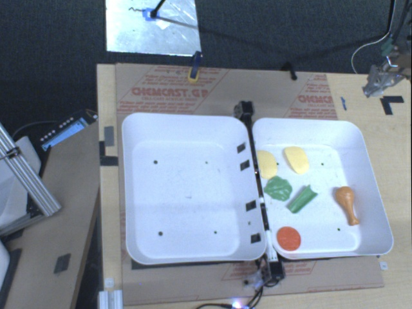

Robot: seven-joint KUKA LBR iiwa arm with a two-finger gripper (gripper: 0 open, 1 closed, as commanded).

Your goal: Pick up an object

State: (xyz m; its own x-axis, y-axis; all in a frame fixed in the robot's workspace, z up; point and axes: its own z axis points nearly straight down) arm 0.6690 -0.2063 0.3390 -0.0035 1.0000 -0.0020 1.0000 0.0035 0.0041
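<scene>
left shallow white plastic bin (138, 172) | right shallow white plastic bin (367, 166): yellow oval piece (266, 164) and paler yellow slice (297, 159) far; leafy green lump (278, 188), green pod (301, 199) middle; red disc (289, 238) near; orange drumstick-shaped toy (347, 204) right | gripper (380, 81), possibly, far right above bench, blurred, claw state: can't tell

Both bins (187, 250) look like smooth white plastic with a slight sheen. The toy food in the right one, like the drumstick (347, 204) and tomato (288, 238), looks like matt plastic. The board (322, 92) underneath looks like printed brown cardboard, and the sheet (152, 18) past it is shiny, like metal.
</scene>
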